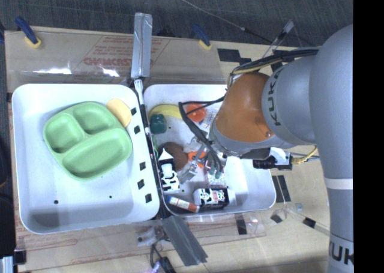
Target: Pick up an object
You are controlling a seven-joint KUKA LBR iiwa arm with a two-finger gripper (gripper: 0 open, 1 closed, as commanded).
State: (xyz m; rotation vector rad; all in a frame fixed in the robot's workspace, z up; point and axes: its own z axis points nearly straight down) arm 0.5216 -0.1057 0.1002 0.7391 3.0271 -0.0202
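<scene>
Right bin (264,189), on the tabletop's right half: cluttered stock. Yellow banana-like piece (165,111) and dark green cup (158,123) near the far-left corner; brown lump (176,152) against the left wall; black-and-white box (213,197) and a marker-like tube (183,205) along the near edge.

Left bin (21,146): green divided plate (87,140), with a pale yellow piece (119,110) at its far-right rim.

Claw (201,164) — low over the middle of the right bin, among small mixed pieces beside the brown lump. Its opening cannot be told, nor whether anything is gripped; the wrist covers much of it.

Handling note: judged best to settle squarely on one item — the brown lump looks nearest — and close fully before lifting straight up, clear of neighbours.
</scene>
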